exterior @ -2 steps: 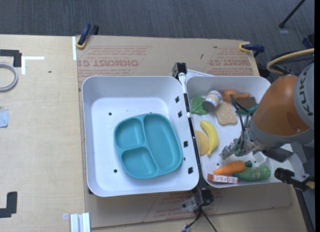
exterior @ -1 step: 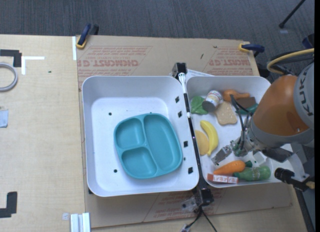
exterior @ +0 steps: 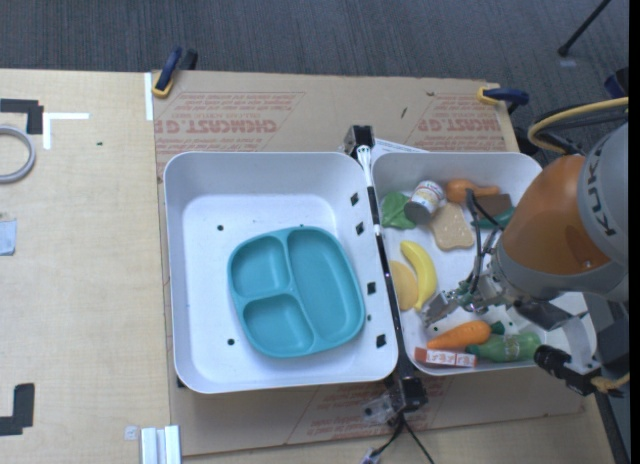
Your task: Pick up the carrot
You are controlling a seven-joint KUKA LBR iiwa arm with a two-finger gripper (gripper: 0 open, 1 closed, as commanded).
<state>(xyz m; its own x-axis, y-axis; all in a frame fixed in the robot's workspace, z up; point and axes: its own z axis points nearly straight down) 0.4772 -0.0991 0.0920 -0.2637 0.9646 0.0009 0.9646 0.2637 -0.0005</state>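
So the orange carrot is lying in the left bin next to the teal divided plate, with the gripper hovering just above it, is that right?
Not quite. The orange carrot lies in the right white bin, near its front edge, beside a green vegetable and a yellow banana. The teal divided plate sits alone in the left white bin. The gripper does hover just above the carrot, as the camera view shows.

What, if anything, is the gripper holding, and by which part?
Nothing visibly: the gripper hangs just above the carrot, which lies in the right bin.

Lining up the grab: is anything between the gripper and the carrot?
No. In the camera view the gripper hangs just above the carrot; only bare white bin floor shows between them.
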